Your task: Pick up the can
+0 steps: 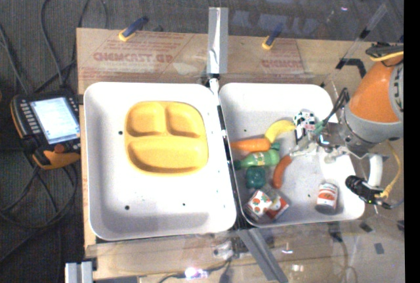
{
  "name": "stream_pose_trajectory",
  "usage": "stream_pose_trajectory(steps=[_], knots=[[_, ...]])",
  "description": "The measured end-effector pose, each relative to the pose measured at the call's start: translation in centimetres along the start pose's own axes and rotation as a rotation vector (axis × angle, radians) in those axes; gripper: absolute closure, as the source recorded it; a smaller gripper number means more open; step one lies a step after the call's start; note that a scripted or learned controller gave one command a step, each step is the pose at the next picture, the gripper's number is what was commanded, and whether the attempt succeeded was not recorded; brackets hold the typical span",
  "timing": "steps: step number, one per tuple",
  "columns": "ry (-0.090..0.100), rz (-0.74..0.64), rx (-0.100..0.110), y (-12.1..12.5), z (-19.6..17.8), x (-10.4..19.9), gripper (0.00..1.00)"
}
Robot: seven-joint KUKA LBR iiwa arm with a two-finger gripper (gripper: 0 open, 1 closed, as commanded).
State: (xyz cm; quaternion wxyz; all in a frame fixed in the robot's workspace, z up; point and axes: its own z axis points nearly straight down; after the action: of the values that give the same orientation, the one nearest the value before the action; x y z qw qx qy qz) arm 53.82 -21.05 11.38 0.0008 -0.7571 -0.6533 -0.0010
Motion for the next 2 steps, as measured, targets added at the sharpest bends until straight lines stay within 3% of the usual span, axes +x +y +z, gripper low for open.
stream_pose_trajectory(steps=[1, 2], knots=[[0.004, -0.052, 0.006, -5.43, 1.65, -0.64, 0.00], [0.012, -0.106, -0.001, -4.91, 2.18, -0.66, 0.00]])
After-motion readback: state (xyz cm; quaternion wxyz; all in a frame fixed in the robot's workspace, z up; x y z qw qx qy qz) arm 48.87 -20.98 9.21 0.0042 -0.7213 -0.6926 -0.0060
